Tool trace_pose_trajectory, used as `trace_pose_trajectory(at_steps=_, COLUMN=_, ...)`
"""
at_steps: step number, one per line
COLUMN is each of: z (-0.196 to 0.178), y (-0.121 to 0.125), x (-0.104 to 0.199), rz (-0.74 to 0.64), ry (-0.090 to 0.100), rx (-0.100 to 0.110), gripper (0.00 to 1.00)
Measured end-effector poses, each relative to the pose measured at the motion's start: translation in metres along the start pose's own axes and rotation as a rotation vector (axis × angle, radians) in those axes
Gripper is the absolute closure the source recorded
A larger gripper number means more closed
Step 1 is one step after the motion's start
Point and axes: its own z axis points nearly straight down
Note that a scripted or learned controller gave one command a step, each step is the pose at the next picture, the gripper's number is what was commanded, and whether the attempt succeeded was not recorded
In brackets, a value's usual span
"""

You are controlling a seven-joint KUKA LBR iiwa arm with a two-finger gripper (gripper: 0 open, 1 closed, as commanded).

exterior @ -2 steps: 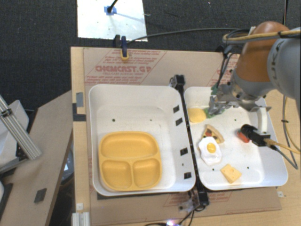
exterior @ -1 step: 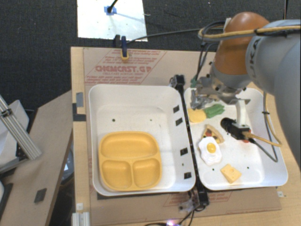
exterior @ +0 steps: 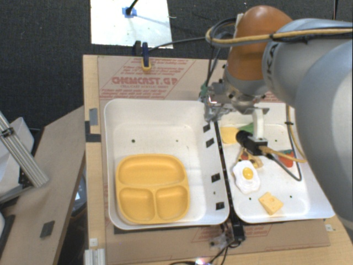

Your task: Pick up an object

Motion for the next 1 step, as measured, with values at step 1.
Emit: trace_pose_trajectory(at_steps=1, z=0.0050, y=0.0140, x=0.0538, rz=0.000, ry=0.000, rx=0.001, gripper=1.00)
